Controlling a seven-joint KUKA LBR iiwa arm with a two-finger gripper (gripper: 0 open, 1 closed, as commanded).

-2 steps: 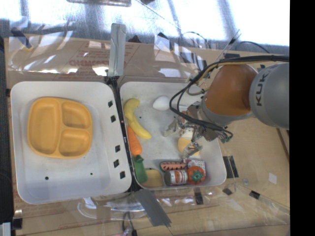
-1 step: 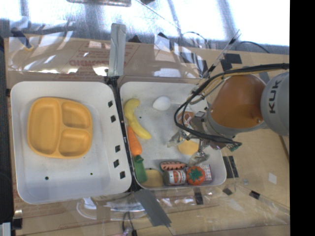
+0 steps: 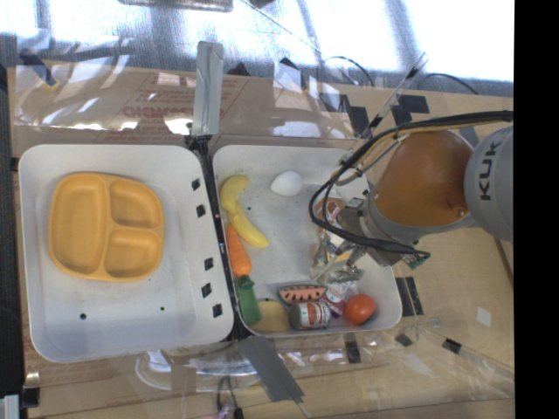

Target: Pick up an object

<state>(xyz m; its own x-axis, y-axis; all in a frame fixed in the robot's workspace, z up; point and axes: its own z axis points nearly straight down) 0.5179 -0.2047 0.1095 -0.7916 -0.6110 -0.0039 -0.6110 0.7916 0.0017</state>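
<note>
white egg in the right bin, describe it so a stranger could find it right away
Start at the right bin, the one the arm reaches into. Along its far wall, just right of the top of the banana, lies the egg. It is the one plain white, smooth oval item; the other toy foods nearby are yellow, orange, red or green.

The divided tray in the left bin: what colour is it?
Yellow-orange all over, seen plainly in the camera view: divided tray in the left bin.
</note>
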